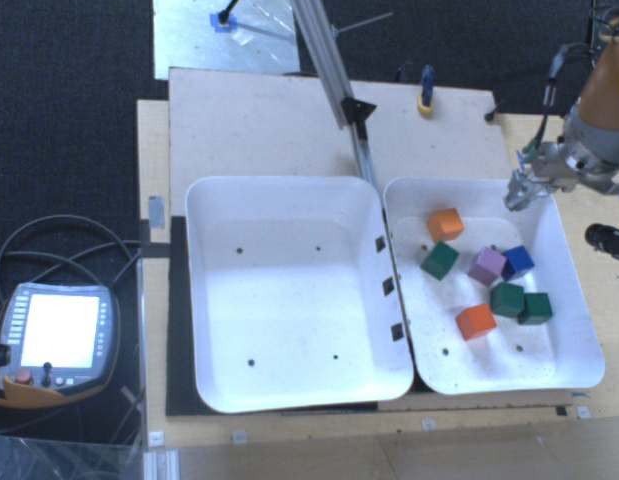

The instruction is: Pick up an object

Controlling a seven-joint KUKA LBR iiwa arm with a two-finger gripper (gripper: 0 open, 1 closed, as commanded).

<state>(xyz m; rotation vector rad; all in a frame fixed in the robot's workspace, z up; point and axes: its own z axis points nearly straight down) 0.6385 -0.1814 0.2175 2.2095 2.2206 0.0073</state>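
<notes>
Approach step: gripper point(517, 196), finger gap can't tell, hovers over right white plastic bin's point(574, 368) far edge; next descend onto small blue cube point(518, 261).

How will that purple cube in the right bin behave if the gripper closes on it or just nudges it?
The purple cube looks rigid with flat faces, so it should slide rather than roll. It appears to touch the blue cube, and a green cube sits close below, so a nudge would probably shift them too. It seems small and probably light.
</notes>
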